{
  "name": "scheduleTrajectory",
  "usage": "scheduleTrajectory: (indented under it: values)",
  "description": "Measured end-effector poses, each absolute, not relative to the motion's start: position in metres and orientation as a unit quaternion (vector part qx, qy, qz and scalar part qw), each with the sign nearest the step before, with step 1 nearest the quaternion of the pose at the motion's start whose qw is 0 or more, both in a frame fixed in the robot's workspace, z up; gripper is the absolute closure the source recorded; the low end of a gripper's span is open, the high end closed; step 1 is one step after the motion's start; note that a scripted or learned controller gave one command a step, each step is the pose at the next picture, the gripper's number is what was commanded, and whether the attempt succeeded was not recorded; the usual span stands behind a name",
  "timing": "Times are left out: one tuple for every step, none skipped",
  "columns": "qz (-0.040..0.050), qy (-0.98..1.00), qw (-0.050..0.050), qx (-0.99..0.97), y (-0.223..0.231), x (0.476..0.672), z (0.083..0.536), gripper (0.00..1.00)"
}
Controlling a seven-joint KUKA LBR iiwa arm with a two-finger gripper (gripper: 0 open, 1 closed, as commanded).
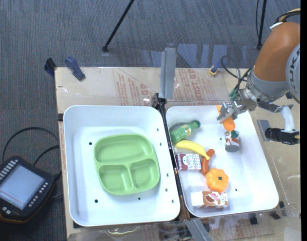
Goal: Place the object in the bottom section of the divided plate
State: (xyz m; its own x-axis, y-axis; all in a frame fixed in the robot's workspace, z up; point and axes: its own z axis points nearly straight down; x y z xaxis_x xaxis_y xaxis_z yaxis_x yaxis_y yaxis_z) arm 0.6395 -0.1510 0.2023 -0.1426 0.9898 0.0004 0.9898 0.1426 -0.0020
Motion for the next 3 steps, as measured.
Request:
scheduleTrajectory:
  values:
    - [0.0015, -0.736, 0.002, -0.677, -0.095, 0.635, 0.086, 1.00]
    - [0.0005, -0.751, 0.001, -0.661, 0.005, 0.593, 0.187, 1.00]
    - [0.0025, -0.700, 0.002, -0.714, 0.124, 0.572, 0.171, 1.00]
